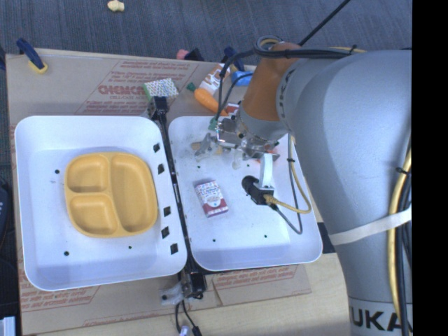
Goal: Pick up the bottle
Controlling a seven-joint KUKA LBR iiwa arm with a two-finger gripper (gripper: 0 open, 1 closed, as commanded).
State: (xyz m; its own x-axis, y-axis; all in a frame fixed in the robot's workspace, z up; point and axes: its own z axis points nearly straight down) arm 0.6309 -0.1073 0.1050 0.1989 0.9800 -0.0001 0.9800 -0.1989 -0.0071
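**Beyond the far rim of the right bin (297, 247): bottle (207, 89) on the cardboard (112, 89)**

From the camera above the bench: looks like a small white and orange bottle with a green cap, lying on its side just outside the bin and partly hidden behind the arm (350, 138). Cannot be read in finer detail.

Over the upper part of the right bin, hangs low the gripper (225, 137), near the bottle but on the bin side of the rim. Open or shut: cannot tell, with cables and brackets crowding the spot. Holds nothing that can be made out.

Lower in the same bin, lies flat a red and white packet (211, 198). Across in the left bin (28, 257), sits a yellow divided plate (110, 193).

Probably light, thin-walled plastic: likely to roll or skid when nudged, and to dent under a hard squeeze. Smooth and slippery, by the look. Best taken across the middle of the body, square to its long axis, with a gentle close. Better to avoid the tapering cap end.
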